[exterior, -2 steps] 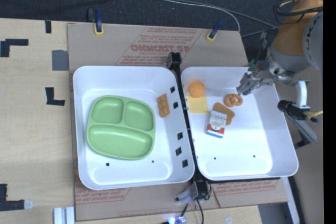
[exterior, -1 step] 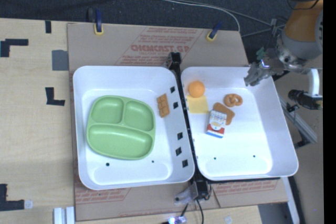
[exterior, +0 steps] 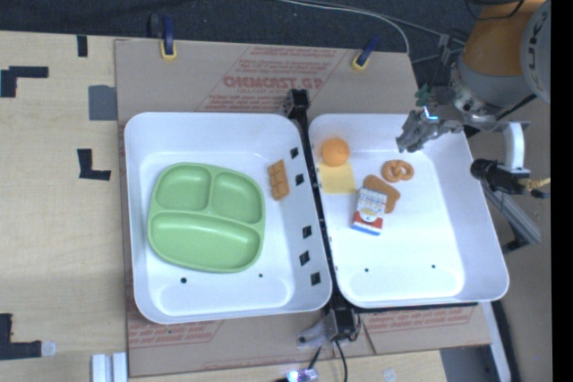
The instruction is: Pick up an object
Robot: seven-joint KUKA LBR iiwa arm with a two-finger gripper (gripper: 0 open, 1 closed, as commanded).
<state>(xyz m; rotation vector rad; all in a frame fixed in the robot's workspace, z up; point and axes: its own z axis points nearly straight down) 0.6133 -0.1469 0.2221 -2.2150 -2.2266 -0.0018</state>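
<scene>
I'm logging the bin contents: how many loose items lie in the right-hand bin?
4: an orange ball near the divider, a yellow block below it, a pretzel to its right, and a small carton mid-bin.

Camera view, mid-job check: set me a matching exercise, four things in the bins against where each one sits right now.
Things:
1. green divided plate
2. orange ball
3. pretzel
4. small waffle piece

Places:
A. right bin, near its far left corner, just behind the yellow block
B. left bin, by its right wall, beside the plate
C. left bin, taking up most of its floor
D. right bin, just below the gripper

Pairs: 1-C, 2-A, 3-D, 4-B
</scene>
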